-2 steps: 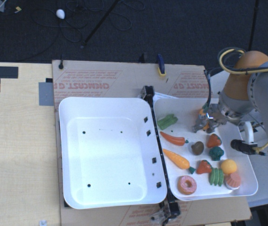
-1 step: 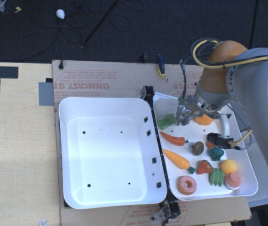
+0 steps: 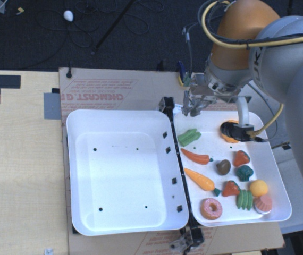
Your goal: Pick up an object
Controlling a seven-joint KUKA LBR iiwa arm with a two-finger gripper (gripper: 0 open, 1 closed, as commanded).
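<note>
The metal two-finger gripper [image 3: 194, 110] hangs over the right white plastic bin's [image 3: 280, 195] far-left corner, nothing between its tips; whether they are spread, I cannot tell; a green ridged toy vegetable [image 3: 188, 137] lies just below it.

cardboard [image 3: 103, 89] under both bins, printed text | wood bench [image 3: 18, 163] left, grey patches [image 3: 51, 105] | dark floor [image 3: 114, 41] behind, cables [image 3: 114, 15], small white ball [image 3: 68, 16]
</note>
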